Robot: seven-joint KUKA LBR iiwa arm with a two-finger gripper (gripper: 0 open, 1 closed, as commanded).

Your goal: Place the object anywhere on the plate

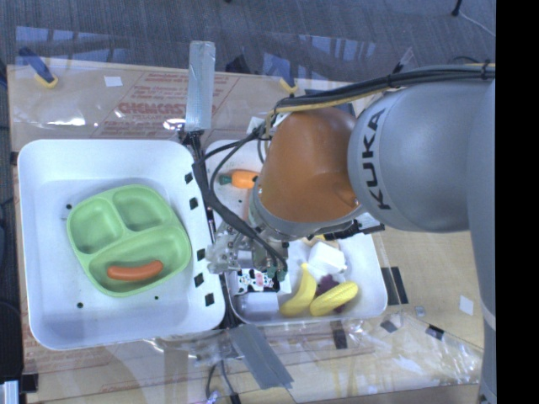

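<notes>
A hot dog (pixel 135 270) lies in the green plate's (pixel 97 225) largest compartment; the gripper (pixel 244 263) hangs low over the right bin (pixel 375 297) beside two bananas (pixel 318 295); its opening cannot be judged.

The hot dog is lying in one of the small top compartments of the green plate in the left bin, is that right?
Not quite. In the camera view the hot dog lies in the large bottom compartment of the green plate, not a small top one. The plate does sit in the left bin.
</notes>
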